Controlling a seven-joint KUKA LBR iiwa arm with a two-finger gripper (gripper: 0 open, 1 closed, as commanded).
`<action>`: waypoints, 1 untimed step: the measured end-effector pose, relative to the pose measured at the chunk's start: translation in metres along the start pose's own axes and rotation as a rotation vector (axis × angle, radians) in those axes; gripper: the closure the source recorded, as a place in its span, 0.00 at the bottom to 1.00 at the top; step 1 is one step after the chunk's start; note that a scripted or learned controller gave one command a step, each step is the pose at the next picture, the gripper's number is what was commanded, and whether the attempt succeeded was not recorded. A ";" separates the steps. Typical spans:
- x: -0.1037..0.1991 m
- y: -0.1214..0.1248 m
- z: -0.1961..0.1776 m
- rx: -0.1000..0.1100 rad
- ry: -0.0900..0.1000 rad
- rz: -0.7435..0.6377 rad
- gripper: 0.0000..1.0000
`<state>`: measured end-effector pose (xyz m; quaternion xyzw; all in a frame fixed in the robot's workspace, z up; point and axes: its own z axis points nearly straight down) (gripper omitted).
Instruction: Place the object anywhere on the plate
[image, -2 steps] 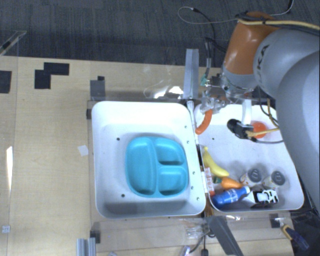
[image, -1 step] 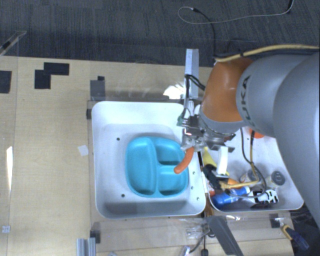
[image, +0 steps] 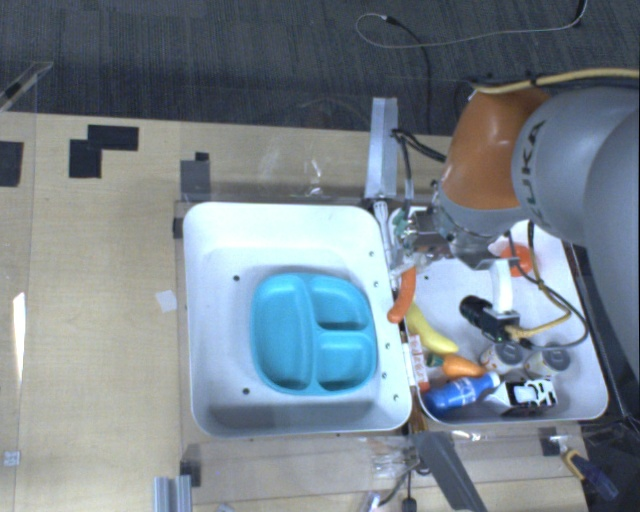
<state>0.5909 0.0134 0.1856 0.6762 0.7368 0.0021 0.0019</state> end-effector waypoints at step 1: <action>0.000 0.000 0.000 0.000 0.000 0.000 0.00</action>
